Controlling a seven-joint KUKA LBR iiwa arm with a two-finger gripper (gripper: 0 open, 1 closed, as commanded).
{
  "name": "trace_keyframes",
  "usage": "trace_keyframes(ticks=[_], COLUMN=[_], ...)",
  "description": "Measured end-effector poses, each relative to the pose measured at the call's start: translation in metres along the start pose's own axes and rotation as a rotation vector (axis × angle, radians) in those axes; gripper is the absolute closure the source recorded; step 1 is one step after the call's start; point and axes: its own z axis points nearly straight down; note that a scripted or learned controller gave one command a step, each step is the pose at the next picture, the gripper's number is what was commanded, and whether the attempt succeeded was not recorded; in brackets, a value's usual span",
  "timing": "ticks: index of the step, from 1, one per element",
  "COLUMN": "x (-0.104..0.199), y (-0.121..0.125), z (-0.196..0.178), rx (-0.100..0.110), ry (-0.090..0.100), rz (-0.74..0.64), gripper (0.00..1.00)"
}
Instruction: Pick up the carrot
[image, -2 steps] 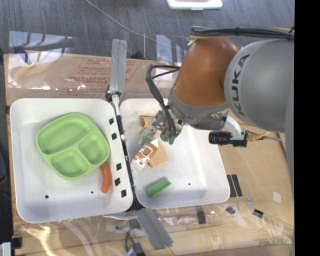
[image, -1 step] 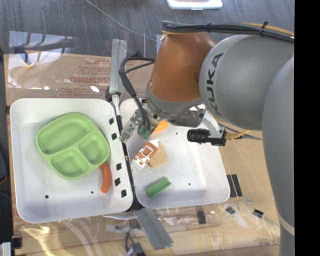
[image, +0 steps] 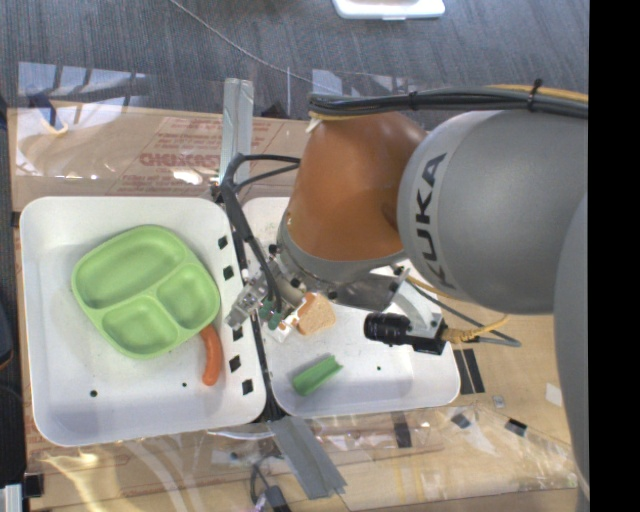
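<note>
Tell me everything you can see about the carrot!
The carrot is small, orange and slightly curved, smooth like a toy. It lies flat on the floor of the left bin, near that bin's right wall, running roughly up and down the view. Its upper end sits right by the edge of the green plate. The end effector is apart from it.

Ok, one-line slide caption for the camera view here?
KUKA arm leans over the right bin while the carrot lies in the left bin beside a green divided plate.
</note>
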Motion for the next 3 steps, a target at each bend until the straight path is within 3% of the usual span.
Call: trace_keyframes(ticks=[1,2,3], x=[0.001,0.026,0.026], y=[-0.007,0.02,0.021], z=[0.021,0.007,-0.003], rx=[0.001,0.0,0.001], ry=[0.001,-0.001,-0.001], rz=[-0.217,-0.123,-0.13], gripper=[1.0,1.0,1.0])
